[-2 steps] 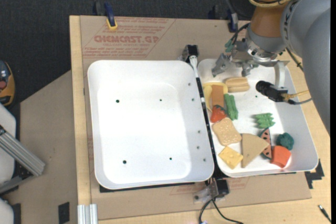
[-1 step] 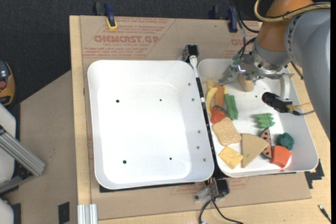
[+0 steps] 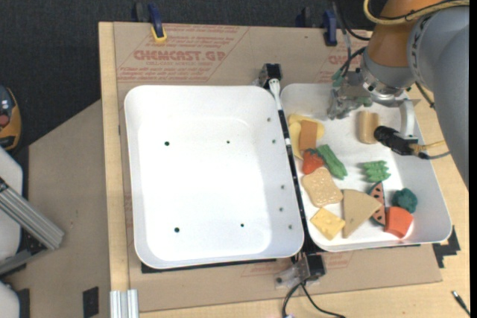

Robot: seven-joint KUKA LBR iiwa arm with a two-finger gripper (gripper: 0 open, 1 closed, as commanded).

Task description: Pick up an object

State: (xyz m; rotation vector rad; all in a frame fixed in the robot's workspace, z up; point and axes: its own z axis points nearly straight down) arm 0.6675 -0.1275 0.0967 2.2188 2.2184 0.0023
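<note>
Seen from above the desk (image 3: 186, 59), the arm (image 3: 417, 26) reaches in from three o'clock, its gripper (image 3: 341, 105) low over the twelve o'clock end of the right bin (image 3: 436, 223); whether it is spread or pressed together cannot be told, and nothing visibly sits in it. Toy foods crowd that bin: a tan cylinder (image 3: 365, 126) just beside the gripper at three o'clock, a yellow block (image 3: 308, 134) at eight o'clock, crackers (image 3: 322, 188), green pieces (image 3: 373, 170) and an orange-red piece (image 3: 399, 221) toward six o'clock. The left bin (image 3: 209, 175) lies at nine o'clock.

One fixed camera looks down at a slant over both bins (image 3: 141, 160) from above.
</note>
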